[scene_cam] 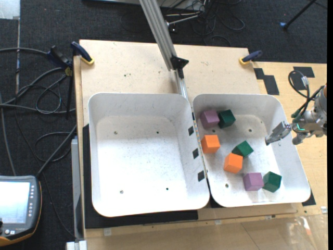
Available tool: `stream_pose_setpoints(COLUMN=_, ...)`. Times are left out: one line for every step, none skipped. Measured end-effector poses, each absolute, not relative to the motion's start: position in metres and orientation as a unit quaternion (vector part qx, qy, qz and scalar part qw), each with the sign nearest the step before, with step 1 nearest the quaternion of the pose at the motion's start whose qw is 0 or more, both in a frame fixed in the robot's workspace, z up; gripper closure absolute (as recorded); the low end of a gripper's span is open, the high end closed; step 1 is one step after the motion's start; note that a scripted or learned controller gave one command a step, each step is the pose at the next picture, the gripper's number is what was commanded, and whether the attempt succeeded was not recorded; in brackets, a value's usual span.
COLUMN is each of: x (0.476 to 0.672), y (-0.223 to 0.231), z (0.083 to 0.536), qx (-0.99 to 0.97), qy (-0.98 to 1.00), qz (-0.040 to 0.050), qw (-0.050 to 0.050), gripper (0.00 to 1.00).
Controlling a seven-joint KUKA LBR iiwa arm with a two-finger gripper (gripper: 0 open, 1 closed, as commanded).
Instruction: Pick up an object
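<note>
Pincer [277, 134] is hovering at the right bin's [291, 189] far-right wall, grip state I cannot tell, so I'm steering toward the lone green cube [242, 149] mid-bin, judging it best to descend squarely, clear of the orange cube [233, 163].

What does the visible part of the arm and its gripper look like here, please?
At the right edge, the gripper is a small grey metal piece on a silvery-grey wrist with dark fittings and a small green spot. A dark cable loops just above it. The rest of the arm is cut off by the frame.
</note>
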State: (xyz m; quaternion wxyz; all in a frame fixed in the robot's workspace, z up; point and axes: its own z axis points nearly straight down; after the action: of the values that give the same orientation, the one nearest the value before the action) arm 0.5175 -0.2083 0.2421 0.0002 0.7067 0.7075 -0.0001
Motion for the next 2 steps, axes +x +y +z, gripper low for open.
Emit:
stream_pose_setpoints(x=0.51, y=-0.205, z=0.196, qx=0.707, qy=0.707, qz=-0.001, qw=-0.002, gripper=0.0)
stream_pose_setpoints(x=0.514, y=-0.2, z=0.151, qx=0.707, qy=0.707, qz=-0.001, qw=-0.002, gripper=0.0)
